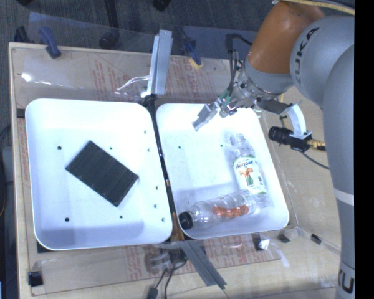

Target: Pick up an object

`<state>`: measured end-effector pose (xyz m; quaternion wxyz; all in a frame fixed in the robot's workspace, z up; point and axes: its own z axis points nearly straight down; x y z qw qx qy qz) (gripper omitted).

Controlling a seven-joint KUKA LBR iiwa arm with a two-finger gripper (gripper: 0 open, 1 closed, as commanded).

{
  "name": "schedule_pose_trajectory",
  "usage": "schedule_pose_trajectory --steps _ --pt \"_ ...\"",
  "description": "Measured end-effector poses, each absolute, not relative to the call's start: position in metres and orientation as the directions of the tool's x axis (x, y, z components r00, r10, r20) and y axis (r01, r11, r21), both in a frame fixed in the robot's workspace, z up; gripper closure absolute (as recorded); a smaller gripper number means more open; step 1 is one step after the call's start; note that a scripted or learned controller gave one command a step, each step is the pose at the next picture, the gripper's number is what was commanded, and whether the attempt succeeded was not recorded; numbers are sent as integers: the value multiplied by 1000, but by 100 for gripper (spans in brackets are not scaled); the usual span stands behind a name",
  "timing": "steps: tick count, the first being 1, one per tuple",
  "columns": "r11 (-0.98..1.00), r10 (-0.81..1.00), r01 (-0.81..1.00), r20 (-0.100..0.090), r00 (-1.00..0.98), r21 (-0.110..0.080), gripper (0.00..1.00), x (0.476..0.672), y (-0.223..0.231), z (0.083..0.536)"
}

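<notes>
Shallow white plastic bins, side by side: two, left (43, 114) and right (181, 114). Flat dark grey rectangular pad (102, 172): one, in the left bin. Clear plastic bottles: two, both in the right bin, one white-labelled (247, 169), one black-capped (221, 210).

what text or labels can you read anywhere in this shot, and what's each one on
"KUKA", only partly in view, on the grey arm at the right edge.
Label on the upright clear bottle in the right bin: print too small to read.
Lying clear bottle: orange marks, unreadable.
Faint red print on the bench board: too blurred to read.
Dark flat pad in the left bin: no text.
</notes>
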<state>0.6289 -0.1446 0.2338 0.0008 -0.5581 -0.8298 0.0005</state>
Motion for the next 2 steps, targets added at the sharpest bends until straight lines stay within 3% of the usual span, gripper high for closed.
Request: schedule_pose_trajectory --steps 1,2 --pt "422 907 907 1 -422 -2 0 658 -120 257" --pt "240 971 971 2 -240 -6 0 605 -144 193"
